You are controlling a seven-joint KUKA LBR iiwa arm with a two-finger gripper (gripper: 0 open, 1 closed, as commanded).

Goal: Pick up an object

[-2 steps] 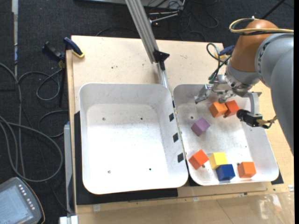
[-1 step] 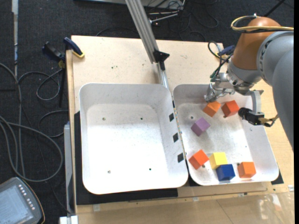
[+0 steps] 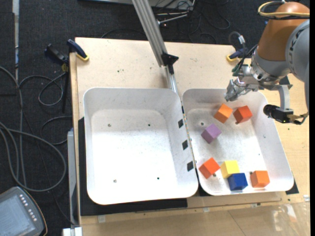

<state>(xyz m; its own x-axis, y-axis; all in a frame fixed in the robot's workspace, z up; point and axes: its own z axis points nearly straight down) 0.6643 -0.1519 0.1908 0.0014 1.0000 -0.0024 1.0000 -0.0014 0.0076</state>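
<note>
White plastic formed the two shallow bins that were seen side by side on a pale wooden bench [image 3: 128, 63], viewed from above at a slant. No objects were seen in the left bin [image 3: 98, 146], while every loose object was gathered in the right bin [image 3: 275, 141]. Seven small blocks were counted there: two orange blocks, one [image 3: 223, 113] near the far wall and one [image 3: 259, 178] at the near right corner; two red-orange blocks, one [image 3: 242, 114] just beside the far orange one and one [image 3: 210, 167] near the front; one purple block [image 3: 211, 132] lying between the two groups; one yellow block [image 3: 229, 168]; and one blue block [image 3: 237, 181] touching the yellow one at the front. The grey arm with its orange band was seen reaching in from the right, and its gripper [image 3: 234, 93] was poised over the far end of the right bin, just above and close to the far orange block. How wide the tool stood could not be told from this angle, and no block was seen in its grasp. The step in hand was judged to be the approach, with nothing yet lifted. The next move would seem to call for a descent centred on one block, probably the far orange one, kept apart from its red-orange neighbour.
</note>
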